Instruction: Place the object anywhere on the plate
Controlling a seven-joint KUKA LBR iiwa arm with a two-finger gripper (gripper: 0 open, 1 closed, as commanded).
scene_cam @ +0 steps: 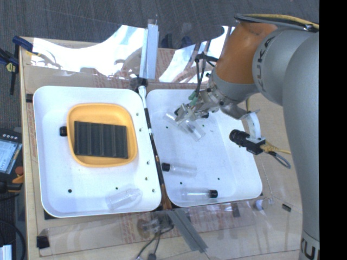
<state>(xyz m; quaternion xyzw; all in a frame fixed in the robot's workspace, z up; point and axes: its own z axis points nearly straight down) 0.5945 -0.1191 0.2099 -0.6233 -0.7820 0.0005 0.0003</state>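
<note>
Three clear tubes (198, 193), one plate (102, 135)

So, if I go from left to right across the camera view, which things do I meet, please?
Left white bin → yellow plate with a dark ribbed insert → right white bin, with clear tubes in it → gripper over its far part → grey arm with the orange band.

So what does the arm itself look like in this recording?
The arm is a bulky, rounded grey body with an orange band above the wrist and part of the KUKA lettering on the grey shell. Thin dark cables run down beside the wrist to a small metallic gripper. A yellow cable lies along the arm's top edge.
</note>
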